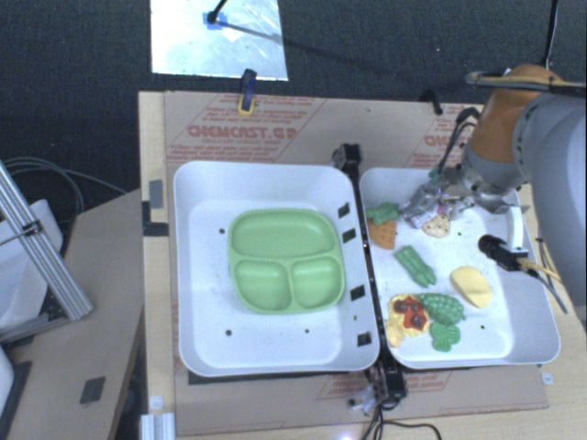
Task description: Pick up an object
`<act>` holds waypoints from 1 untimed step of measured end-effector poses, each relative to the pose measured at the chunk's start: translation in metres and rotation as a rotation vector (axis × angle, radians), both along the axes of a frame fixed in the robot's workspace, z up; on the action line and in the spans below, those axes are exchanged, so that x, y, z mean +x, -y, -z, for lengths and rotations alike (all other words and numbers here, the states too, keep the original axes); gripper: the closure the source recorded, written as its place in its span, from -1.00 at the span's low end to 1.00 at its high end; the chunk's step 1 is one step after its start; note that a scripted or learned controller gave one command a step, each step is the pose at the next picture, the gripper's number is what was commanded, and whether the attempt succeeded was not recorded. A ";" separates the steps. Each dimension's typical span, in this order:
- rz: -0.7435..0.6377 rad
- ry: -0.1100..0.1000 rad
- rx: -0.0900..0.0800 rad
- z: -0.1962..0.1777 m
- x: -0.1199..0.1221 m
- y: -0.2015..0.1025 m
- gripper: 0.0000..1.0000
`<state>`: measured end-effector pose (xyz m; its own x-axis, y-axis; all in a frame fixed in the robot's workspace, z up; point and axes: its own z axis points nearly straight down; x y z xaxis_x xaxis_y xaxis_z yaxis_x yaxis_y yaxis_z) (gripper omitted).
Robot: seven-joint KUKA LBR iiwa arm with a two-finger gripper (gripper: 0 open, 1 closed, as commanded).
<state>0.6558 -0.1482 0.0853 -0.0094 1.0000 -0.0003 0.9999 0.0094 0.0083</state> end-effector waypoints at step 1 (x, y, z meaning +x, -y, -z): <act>0.001 -0.002 -0.003 -0.011 -0.002 0.003 1.00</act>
<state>0.6536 -0.1517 0.0965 -0.0082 1.0000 -0.0033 0.9999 0.0082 0.0063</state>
